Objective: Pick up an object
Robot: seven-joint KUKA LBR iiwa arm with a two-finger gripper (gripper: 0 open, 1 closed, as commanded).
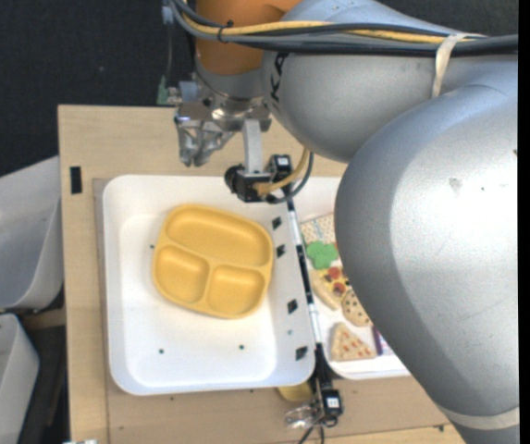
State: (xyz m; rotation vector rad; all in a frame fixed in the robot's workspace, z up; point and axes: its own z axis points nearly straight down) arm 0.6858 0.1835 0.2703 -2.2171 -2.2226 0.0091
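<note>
A yellow divided plate (212, 260) with three compartments lies in the left white bin (135, 340), slightly above its middle. My gripper (197, 152) hangs over the bin's far edge, above and a little left of the plate's far rim, and apart from it. Its grey fingers (189, 146) point down with nothing visible between them. The right bin (366, 370) holds a flat card printed with food pictures (337, 285), largely hidden under my arm.
My large grey arm covers most of the right bin and the right side of the view. A divider with black clips (294, 266) runs between the two bins. Bare white floor surrounds the plate in the left bin.
</note>
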